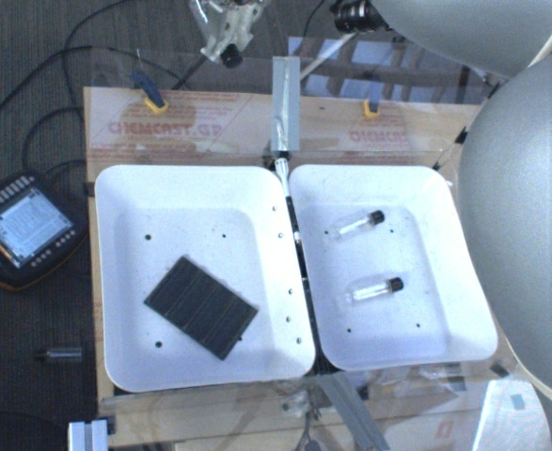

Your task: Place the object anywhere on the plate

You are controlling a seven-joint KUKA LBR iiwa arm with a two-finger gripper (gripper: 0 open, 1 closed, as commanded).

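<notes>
1. The grey arm (501, 158) bulks along the right side of the view, its rounded housing rising above and to the right of the right bin, overlapping that bin's right edge
2. The desk (200, 125) lies under both bins, its tan surface showing behind the left bin with faint red lettering and two small orange clips along that back strip
3. The left bin (125, 195), shallow and white, sits touching the right bin along a dark central seam
4. The right bin (426, 346), equally shallow and white, sits just beside the left bin on its right
5. The plate (201, 307), a dark ribbed rectangular slab, lies flat in the left bin's lower middle, turned at a diagonal to the bin's walls
6. A handheld control pendant (23, 228) with a lit screen rests off the desk, left of the left bin, trailing black cables
7. The pincer (227, 26) hangs well behind the left bin's back edge, above the desk's far border; whether it is released or clenched cannot be told here
8. One clear vial with a black cap (361, 223) lies on its side in the right bin's upper middle, well apart from the plate
9. A second clear black-capped vial (377, 289) lies just below the first, nearer the right bin's centre, also tilted cap-up to the right
</notes>
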